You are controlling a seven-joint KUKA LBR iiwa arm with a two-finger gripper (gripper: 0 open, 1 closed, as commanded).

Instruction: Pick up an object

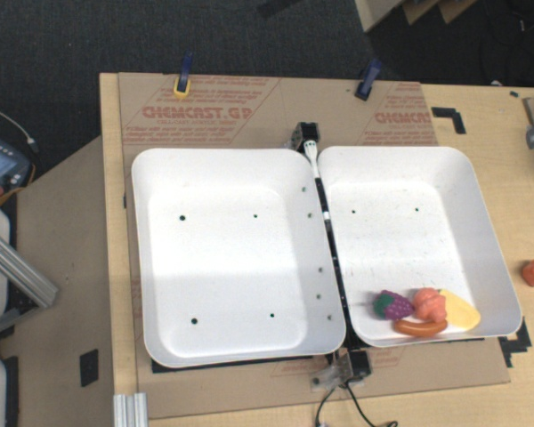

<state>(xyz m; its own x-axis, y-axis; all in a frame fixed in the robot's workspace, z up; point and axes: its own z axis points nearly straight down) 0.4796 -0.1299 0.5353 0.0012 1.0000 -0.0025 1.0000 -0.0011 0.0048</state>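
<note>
On the bench, left bin (160,265) is smooth white plastic, shallow, round-cornered. Right bin (409,185) matches; along its near wall cluster glossy toys: knobbly purple grapes (393,305), curved red sausage (420,328), lumpy orange piece (430,303), flat yellow wedge (463,313). Gripper's grasp state cannot be told.

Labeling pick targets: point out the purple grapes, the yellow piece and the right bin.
purple grapes (393,305): camera view, middle of the cluster.
yellow piece (464,312): camera view, on its bare right half.
right bin (400,229): camera view, bare floor near its middle.
</note>
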